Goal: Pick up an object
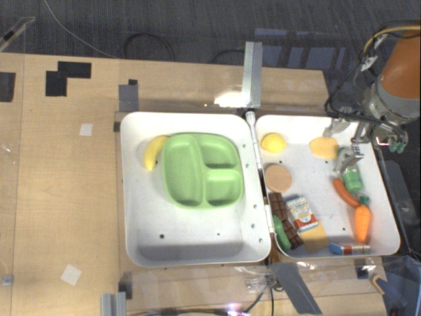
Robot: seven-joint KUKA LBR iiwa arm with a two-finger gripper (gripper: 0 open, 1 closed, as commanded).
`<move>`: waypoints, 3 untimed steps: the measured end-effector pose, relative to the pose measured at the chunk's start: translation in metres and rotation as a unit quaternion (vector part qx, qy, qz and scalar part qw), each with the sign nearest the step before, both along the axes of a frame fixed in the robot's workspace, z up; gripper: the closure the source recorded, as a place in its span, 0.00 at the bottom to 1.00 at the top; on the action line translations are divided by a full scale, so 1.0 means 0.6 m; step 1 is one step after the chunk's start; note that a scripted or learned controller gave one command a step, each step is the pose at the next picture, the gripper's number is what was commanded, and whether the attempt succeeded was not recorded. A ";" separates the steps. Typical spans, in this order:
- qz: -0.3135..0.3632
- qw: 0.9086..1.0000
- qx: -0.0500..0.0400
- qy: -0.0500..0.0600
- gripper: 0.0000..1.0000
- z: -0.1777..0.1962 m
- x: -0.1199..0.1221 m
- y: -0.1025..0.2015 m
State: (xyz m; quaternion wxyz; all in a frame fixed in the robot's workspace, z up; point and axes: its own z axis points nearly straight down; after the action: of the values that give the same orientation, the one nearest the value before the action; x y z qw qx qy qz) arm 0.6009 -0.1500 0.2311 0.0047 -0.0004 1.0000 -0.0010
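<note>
My gripper [348, 158] hangs over the right bin's [388, 242] far right side, just above a small green block [354, 180]. Beside that block lie a red-orange sausage shape [344, 192] and a carrot [362, 222]. A pale yellow round piece [322, 147] sits left of the gripper, with a lemon [273, 142] further left. A brown disc [278, 177], a chocolate bar [279, 212], a small carton [300, 212], a tan block [315, 237] and a marker [348, 248] fill the near part of the bin.
The left bin [141, 236] holds a green divided plate [200, 170] and a banana [153, 152] at its far left. A metal post [250, 78] stands behind the rim between the bins. The arm's orange band [402, 78] is at the upper right.
</note>
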 end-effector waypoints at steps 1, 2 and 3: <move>-0.049 0.999 0.001 0.002 0.00 -0.206 -0.081 -0.002; -0.075 0.997 0.000 -0.005 0.00 -0.233 -0.133 -0.022; -0.102 0.995 0.002 -0.002 0.00 -0.238 0.057 0.020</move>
State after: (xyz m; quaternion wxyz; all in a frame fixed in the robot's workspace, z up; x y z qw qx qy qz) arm 0.6352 -0.1382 0.0881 0.0064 0.1015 0.9948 0.0008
